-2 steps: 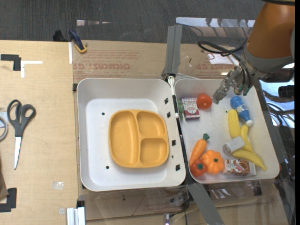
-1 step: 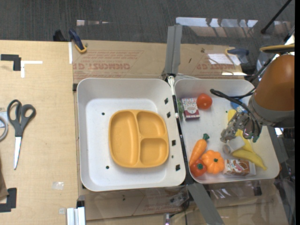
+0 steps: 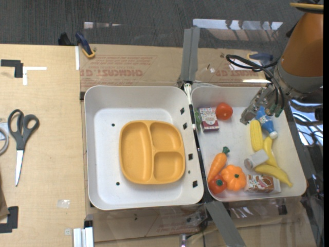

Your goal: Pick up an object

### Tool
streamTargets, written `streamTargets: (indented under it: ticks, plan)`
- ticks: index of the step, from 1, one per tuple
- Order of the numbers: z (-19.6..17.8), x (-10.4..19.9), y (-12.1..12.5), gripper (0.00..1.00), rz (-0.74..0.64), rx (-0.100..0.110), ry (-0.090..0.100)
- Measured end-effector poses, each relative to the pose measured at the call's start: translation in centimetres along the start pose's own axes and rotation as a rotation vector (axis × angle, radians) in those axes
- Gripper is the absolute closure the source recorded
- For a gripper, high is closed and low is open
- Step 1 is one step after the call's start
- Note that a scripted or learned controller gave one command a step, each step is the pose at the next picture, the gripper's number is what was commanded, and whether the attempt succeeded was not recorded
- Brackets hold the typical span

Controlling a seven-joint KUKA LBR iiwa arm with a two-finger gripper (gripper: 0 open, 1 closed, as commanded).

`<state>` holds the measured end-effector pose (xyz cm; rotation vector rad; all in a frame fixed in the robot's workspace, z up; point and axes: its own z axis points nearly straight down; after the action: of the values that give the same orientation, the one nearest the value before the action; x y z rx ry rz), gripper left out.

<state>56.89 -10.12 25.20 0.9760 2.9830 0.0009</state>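
Table (image 3: 41,189) was light wood, with dark carpet floor (image 3: 154,9) beyond its far edge and brown cardboard (image 3: 128,68) under the bins' far side. Scissors (image 3: 20,138) lay near the table's left edge, well apart from the bins. Left bin (image 3: 97,138) carried a yellow divided plate (image 3: 152,152) roughly centred, with bare white floor all round it to the rim. Right bin (image 3: 234,138) was crowded along its near and right sides: carrot (image 3: 217,163), small orange pumpkin (image 3: 234,177), red pepper (image 3: 216,185) and a snack packet (image 3: 259,183) at the near edge, banana (image 3: 272,170) toward the near right corner, corn cob (image 3: 255,135) by the right wall. Red carton (image 3: 208,119) and tomato (image 3: 224,111) sat at the far left corner, just beside each other. The open white patch in that bin was mid-floor, between the carton and the corn. Arm (image 3: 306,45) came in over the far right corner; tool (image 3: 262,109) sat low above a blue-and-white item (image 3: 267,123) at the far end of the corn. Cannot tell the tool's state from this angle, nor whether it touched anything.
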Motion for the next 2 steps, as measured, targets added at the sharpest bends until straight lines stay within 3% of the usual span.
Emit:
streamTargets:
  ticks: [1,2]
  plan:
    - [15.8,1.2,-1.6,1.00,0.137,0.000,-0.002]
    - [4.1,0.0,-11.3,1.00,-0.108,0.000,-0.002]
